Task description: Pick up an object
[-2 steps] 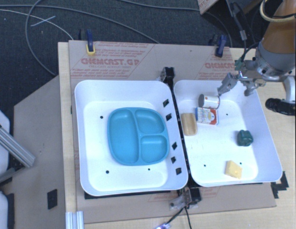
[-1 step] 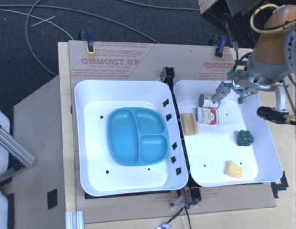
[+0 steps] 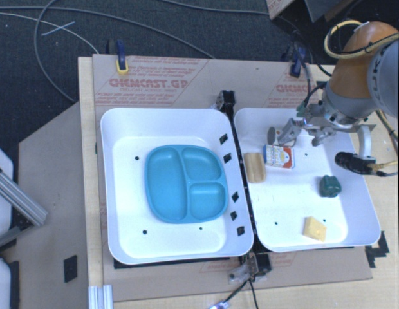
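My gripper (image 3: 281,136) hangs over the back of the right bin (image 3: 354,234), just behind a small white, red and blue carton (image 3: 279,156). Its two grey fingers stand apart with bare bin floor between them, so it is open and holds nothing. A tan block (image 3: 254,167) lies left of the carton by the bin's left wall. A dark green lump (image 3: 329,186) sits toward the right, and a yellow cube (image 3: 315,228) lies near the front.
The left bin (image 3: 122,237) holds a blue divided plate (image 3: 185,183). A black divider with clips (image 3: 233,172) runs between the bins. The arm's orange band (image 3: 357,56) and a black cable fitting (image 3: 354,163) overhang the right bin's far right side.
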You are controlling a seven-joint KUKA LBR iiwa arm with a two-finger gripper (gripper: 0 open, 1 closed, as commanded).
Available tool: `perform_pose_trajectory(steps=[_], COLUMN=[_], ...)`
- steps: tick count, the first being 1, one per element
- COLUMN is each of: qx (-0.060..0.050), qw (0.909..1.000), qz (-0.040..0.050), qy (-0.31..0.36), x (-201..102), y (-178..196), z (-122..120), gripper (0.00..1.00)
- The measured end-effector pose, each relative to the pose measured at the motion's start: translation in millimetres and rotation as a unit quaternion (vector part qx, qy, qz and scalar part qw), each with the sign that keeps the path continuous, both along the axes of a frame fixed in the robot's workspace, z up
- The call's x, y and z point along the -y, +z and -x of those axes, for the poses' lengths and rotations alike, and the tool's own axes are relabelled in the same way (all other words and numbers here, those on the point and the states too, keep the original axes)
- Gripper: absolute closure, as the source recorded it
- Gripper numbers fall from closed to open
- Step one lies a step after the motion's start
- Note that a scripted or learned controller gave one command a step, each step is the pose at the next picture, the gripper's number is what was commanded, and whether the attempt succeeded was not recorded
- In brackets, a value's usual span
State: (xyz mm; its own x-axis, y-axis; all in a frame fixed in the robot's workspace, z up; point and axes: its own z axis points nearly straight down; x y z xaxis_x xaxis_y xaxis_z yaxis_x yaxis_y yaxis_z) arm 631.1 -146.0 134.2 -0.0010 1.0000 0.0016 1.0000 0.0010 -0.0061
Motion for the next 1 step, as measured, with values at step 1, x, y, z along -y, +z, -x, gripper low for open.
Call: perform_pose_trajectory(steps=[1], qx=[0.005], qw=[1.0], qz=[-0.0006], qy=[-0.001], x=[-0.7], y=[-46.2], z=[-2.7], gripper=[0.0])
